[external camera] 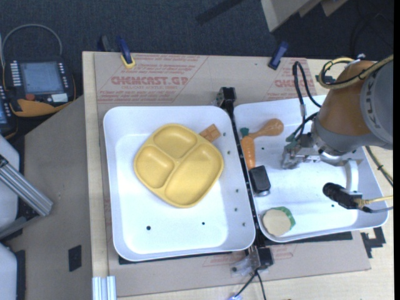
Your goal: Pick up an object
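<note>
- Camera view: the grey arm (pixel 359 108) with its orange band reached in from the right over the right bin (pixel 369 220), and the jaws (pixel 294 157) hung low over that bin's bare floor, near its middle
- I could not tell whether the jaws were released or clenched; nothing showed between them
- Just left of the jaws, along the bin's left wall, lay an orange carrot (pixel 248 151), and beyond it toward the far corner a wooden spoon-shaped piece (pixel 267 129) with a small green bit (pixel 243 132) beside it
- Left of the jaws and nearer the camera sat a small black block (pixel 259 180), close to the carrot's lower end
- Further toward the camera from the jaws, in the bin's near-left corner, lay a round tan-and-green object (pixel 277 222), well apart from the jaws
- Well left of the jaws, in the left bin (pixel 181 236), rested a yellow divided plate (pixel 179 165) with a small brown block (pixel 210 132) touching its far edge
- Both bins sat side by side on the table (pixel 94 167)
</note>
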You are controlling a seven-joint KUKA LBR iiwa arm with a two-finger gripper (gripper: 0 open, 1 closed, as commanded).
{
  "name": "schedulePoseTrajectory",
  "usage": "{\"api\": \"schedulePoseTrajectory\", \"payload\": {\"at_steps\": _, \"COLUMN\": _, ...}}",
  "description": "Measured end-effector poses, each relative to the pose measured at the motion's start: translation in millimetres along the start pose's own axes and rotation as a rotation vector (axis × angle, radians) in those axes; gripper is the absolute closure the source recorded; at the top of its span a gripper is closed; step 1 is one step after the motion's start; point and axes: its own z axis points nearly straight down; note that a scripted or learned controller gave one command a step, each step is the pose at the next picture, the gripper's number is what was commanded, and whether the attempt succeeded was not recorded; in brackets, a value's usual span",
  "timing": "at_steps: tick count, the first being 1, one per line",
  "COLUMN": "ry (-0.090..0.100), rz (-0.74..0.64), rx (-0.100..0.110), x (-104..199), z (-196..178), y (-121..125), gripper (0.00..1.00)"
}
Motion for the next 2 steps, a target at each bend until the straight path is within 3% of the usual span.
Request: {"api": "schedulePoseTrajectory", "payload": {"at_steps": 2, "ry": -0.001, "rz": -0.002, "rx": 0.007, "x": -7.2, "z": -107.2, "y": -4.9, "gripper": 1.00}}
